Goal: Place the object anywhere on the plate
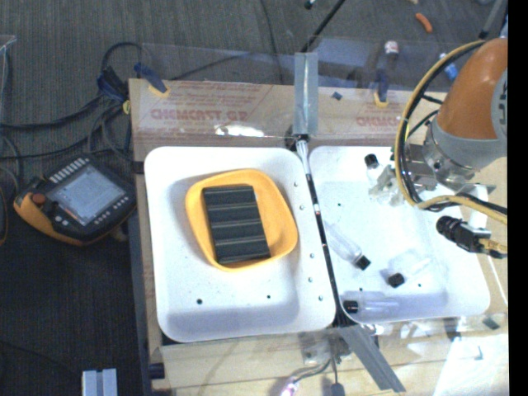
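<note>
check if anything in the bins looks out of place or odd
Nothing looks spilled or damaged. The dark ribbed block lies flat on the yellow plate in the left bin, slightly angled. Several clear items with black caps lie scattered in the right bin.

The arm (470, 114) is seen at the right of the camera view. A broad, rounded orange band (474, 85) is borne above a grey collar. Below the collar, a metallic wrist block (433, 167) of angular plates is fitted. Yellow and black cables (406, 151) are looped along its left side and beneath it. A black cylindrical fitting (459, 231) is attached at the cable end, lower right.
</note>
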Available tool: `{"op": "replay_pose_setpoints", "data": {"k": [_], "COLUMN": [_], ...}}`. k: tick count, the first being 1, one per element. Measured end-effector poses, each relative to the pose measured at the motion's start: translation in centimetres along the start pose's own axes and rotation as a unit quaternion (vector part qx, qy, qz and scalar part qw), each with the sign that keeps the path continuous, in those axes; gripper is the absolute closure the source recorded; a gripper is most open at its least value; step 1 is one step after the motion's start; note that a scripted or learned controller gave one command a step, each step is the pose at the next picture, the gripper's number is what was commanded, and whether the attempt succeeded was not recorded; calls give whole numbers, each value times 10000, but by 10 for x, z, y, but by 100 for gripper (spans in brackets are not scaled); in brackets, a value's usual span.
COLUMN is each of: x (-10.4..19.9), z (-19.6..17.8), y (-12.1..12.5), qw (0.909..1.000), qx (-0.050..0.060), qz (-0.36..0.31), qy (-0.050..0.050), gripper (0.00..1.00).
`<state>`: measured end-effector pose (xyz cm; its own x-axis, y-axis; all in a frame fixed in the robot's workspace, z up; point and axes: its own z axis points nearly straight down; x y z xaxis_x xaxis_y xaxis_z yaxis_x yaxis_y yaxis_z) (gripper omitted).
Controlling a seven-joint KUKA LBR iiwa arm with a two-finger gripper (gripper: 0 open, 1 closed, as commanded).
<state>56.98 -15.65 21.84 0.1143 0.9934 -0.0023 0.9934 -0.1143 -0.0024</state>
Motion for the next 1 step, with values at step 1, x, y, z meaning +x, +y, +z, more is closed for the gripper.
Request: {"op": "replay_pose_setpoints", "data": {"k": [1], "x": [0], "z": [0], "y": [0], "qw": [10000], "qx": [-1], "qz": [0], "qy": [0], "gripper": [0]}}
